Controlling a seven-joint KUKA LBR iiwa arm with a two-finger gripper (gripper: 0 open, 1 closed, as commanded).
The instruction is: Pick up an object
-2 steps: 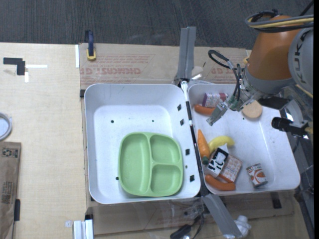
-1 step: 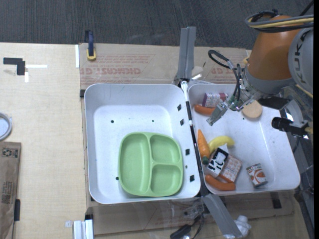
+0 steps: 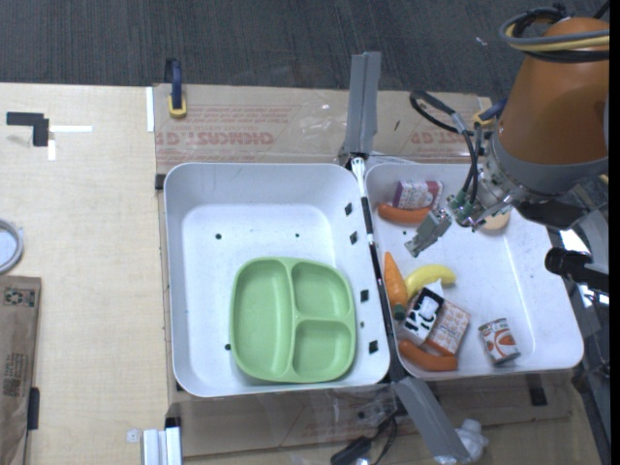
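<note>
The gripper (image 3: 433,231) hung over the upper middle of the right bin (image 3: 542,289), reaching in from the arm's (image 3: 557,95) grey and orange bulk at the right. Nothing lay between its fingers; whether they stood wide or narrow could not be told at this angle.

The objects to be picked lay in that same bin. Closest to the tool, just up and left of it, an orange sausage-shaped piece (image 3: 402,213) rested near the bin's top wall, with a small pink-and-white packet (image 3: 415,194) touching it from above. A pale round item (image 3: 496,221) sat just right of the gripper, partly hidden by the wrist. Below the gripper, a yellow banana (image 3: 429,279) lay curved, and beside it to the left a carrot (image 3: 394,281) leaned along the divider between the bins. Lower still, a black-and-white box (image 3: 421,316) and a reddish carton (image 3: 449,325) lay side by side, touching, over another orange piece (image 3: 426,356) near the bottom wall. A small can (image 3: 499,341) lay tilted in the lower right, well apart from the tool.

The left bin (image 3: 194,260) held a green divided plate (image 3: 293,320) in its lower half.
</note>
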